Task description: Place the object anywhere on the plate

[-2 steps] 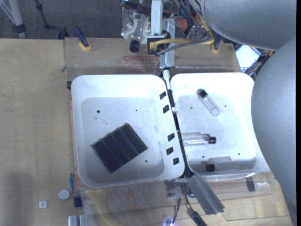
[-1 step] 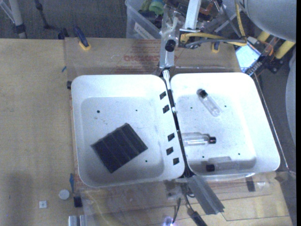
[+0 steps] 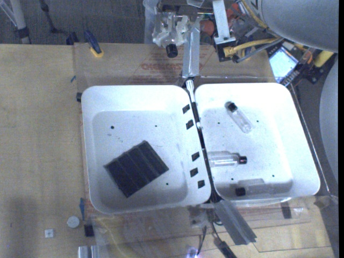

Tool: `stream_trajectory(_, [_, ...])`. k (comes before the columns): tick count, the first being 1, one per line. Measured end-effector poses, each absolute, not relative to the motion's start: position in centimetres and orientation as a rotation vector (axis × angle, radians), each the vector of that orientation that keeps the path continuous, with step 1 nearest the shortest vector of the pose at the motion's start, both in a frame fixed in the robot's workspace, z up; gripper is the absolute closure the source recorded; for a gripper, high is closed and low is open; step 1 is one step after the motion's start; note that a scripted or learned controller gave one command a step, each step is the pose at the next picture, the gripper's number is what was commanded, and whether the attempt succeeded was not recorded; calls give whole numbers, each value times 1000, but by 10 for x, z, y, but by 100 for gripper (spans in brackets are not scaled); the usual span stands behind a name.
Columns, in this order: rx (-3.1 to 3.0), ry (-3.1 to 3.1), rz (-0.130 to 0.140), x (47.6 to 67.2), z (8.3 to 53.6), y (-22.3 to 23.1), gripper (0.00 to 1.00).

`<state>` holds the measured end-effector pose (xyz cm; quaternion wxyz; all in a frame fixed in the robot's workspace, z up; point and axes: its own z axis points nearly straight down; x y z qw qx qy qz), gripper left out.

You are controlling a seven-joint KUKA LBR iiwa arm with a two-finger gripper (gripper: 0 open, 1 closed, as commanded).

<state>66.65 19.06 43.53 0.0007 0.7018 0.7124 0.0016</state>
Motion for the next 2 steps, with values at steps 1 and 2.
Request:
stream_trajectory(1, [2201, 2236, 12, 667, 446, 192, 100])
stream_trajectory(2, [2676, 1651, -6, 666, 435, 111, 100])
